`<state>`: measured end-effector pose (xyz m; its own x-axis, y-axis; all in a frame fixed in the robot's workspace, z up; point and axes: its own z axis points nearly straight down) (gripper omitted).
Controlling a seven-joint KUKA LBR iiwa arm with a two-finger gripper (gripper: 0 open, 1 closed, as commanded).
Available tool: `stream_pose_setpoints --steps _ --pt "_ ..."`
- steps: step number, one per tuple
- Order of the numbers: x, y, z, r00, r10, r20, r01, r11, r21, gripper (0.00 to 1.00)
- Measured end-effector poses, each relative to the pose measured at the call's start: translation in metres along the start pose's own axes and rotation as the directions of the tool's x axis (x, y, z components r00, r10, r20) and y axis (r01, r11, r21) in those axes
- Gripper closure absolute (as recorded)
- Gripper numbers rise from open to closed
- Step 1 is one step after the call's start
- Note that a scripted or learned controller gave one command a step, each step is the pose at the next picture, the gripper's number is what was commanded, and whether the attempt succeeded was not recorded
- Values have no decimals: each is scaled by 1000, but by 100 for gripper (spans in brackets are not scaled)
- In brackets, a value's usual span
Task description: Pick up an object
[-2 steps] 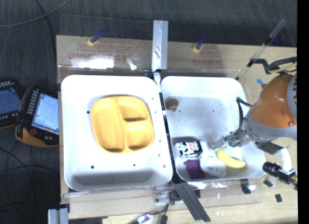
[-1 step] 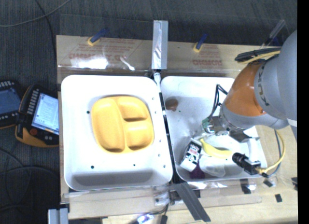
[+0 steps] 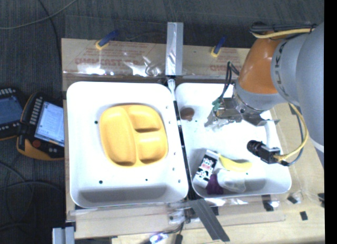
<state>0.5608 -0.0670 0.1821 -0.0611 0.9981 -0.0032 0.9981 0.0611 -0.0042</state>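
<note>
My gripper (image 3: 218, 119) hangs low over the upper middle of the right bin (image 3: 202, 140), under the orange-banded wrist (image 3: 258, 74). A small brown round object (image 3: 186, 113) lies just left of it, near the bin's left wall. Along the front of the same bin lie a black-and-white patterned carton (image 3: 206, 168), a yellow banana (image 3: 235, 163), a dark purple object (image 3: 214, 185) and a pale translucent cup (image 3: 236, 181) on its side. I see nothing held by the gripper.
The left bin (image 3: 84, 185) holds a yellow divided plate (image 3: 134, 134). A black connector with a yellow cable (image 3: 261, 150) hangs from the arm over the right bin's right side. A handheld pendant (image 3: 42, 127) lies on the floor at the left.
</note>
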Motion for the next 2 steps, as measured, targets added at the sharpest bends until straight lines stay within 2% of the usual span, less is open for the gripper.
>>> stream_pose_setpoints --steps 1,2 --pt "0 0 0 1000 0 1 0 1000 0 0" --pt "6 -3 -24 999 41 -1 -41 999 -1 0"
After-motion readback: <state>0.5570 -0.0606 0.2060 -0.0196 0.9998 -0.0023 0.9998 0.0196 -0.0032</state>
